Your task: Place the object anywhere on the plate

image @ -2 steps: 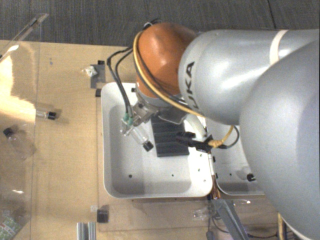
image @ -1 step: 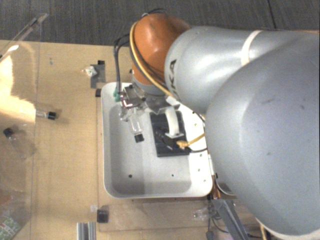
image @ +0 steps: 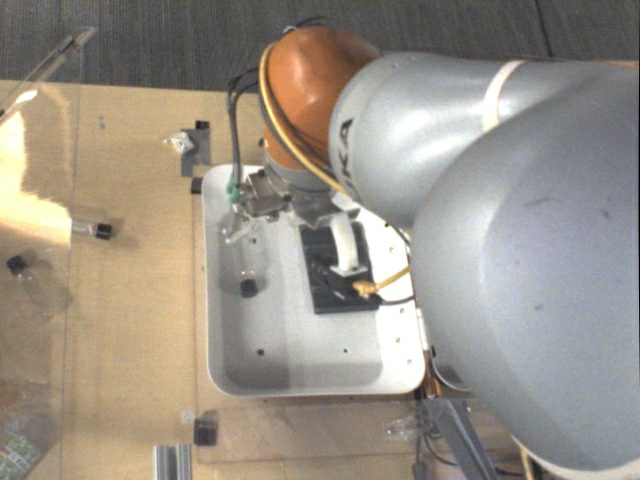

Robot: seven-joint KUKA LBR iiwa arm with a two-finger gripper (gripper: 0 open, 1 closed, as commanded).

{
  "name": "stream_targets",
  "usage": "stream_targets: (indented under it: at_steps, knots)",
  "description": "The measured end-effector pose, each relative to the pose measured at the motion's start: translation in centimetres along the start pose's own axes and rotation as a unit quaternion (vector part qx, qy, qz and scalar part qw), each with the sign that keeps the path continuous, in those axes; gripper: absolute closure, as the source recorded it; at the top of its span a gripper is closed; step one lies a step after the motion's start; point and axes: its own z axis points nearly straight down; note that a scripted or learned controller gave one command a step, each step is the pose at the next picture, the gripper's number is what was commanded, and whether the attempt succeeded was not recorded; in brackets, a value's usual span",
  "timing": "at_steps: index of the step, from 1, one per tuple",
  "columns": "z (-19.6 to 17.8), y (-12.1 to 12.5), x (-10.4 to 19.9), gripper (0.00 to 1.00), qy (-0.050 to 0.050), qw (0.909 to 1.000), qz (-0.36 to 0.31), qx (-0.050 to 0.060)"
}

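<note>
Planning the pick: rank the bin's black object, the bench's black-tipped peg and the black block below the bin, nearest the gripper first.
From the gripper:
1. black object, in the bin, just below
2. black-tipped peg, bench, far left
3. black block, past the bin's lower-left corner

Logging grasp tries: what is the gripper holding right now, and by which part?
Seemingly nothing: the small dark object lies on the white bin's floor, apart from the gripper.

I see a small object (image: pixel 247 287) lying in the bin (image: pixel 300 373), by its left wall, near my claw (image: pixel 238 230); the bin sits on the table (image: pixel 120 318).
</note>
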Motion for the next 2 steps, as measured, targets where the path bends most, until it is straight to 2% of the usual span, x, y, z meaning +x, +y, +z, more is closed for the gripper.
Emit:
stream_targets:
  at_steps: [1, 2]
  knots:
    - [6.44, 2.2, -1.17, 0.0, -0.001, 0.9835, 0.181, 0.002]
    - [6.43, 2.21, -1.17, 0.0, -0.001, 0.9836, 0.181, 0.002]
